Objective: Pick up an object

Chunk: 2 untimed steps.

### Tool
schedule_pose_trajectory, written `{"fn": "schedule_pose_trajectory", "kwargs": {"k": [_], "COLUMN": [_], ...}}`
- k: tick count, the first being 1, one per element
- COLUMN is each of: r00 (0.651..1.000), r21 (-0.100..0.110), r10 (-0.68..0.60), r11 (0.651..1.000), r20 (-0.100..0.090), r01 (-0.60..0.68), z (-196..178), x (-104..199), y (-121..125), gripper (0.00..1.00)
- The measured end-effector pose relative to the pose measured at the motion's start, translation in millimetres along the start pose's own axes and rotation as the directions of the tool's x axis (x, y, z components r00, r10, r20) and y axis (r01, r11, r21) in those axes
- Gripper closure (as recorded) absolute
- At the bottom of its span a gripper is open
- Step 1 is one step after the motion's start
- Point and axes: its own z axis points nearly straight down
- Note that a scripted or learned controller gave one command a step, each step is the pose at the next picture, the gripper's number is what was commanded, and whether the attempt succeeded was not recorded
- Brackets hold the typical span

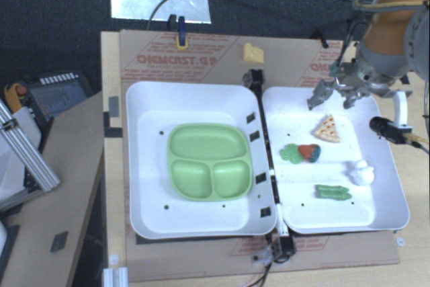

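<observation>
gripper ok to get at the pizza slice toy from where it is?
Probably yes. The gripper hangs open above the right bin's far edge, and the pizza slice toy lies just below it in the view, apart from the other toys, with nothing over it.

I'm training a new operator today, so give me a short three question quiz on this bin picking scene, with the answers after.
1. True or false: the green divided tray sits in the left bin.
2. Which item lies nearest the gripper? A) pizza slice toy B) green bean pod C) white figure
3. Fill in: the gripper's fingers are spread and hold ____.

Key:
1. True.
2. A, the pizza slice, just below the gripper in the right bin.
3. Nothing; the gripper hangs open over the bin's far end.
</observation>
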Motion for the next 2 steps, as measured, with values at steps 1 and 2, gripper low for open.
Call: {"fn": "schedule_pose_trajectory", "kwargs": {"k": [1,2], "r00": [1.000,1.000], "r21": [-0.013,-0.010], "r10": [-0.002,0.000], "r11": [1.000,1.000], "r20": [0.002,0.002], "r01": [0.002,0.001], "z": [-8.1,52.1], "x": [0.2,1.3], "y": [2.8,-2.6], "gripper": [0.00,0.00]}}
